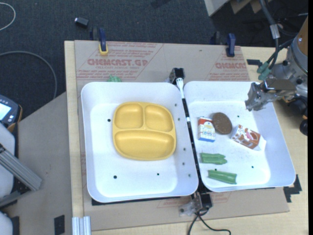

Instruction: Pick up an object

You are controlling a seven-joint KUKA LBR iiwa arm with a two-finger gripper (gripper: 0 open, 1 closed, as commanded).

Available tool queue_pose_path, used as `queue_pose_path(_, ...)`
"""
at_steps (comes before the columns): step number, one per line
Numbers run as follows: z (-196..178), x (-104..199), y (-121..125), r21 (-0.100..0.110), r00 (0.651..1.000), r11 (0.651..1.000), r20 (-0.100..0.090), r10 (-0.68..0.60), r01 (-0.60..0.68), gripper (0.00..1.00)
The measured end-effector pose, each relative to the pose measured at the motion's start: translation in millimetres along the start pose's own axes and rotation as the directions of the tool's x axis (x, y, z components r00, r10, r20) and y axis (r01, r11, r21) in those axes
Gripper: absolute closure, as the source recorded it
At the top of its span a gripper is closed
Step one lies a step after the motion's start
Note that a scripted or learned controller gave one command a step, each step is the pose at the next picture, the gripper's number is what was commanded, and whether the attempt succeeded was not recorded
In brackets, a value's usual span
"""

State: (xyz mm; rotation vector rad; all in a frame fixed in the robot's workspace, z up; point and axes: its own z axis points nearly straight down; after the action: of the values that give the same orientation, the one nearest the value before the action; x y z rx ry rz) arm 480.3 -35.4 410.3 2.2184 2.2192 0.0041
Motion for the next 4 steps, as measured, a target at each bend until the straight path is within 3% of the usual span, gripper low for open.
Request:
queue_pose_path(1, 106.2, 81.0, -2.3, 0.014, 1.0, 1.0, -0.002, -0.007, 0.007, 1.0)
queue_pose_path(2, 111.3, 107.6, -1.9, 0.009, 1.0, 1.0, -0.001, -0.002, 0.002, 1.0)
queue_pose_path(3, 26.5, 144.6, -0.6, -0.002, 1.0, 1.0, -0.002, -0.003, 0.003, 1.0)
queue_pose_path(4, 19.5, 143.8, -0.5, 0.002, 1.0, 1.0, -0.002, -0.001, 0.001, 1.0)
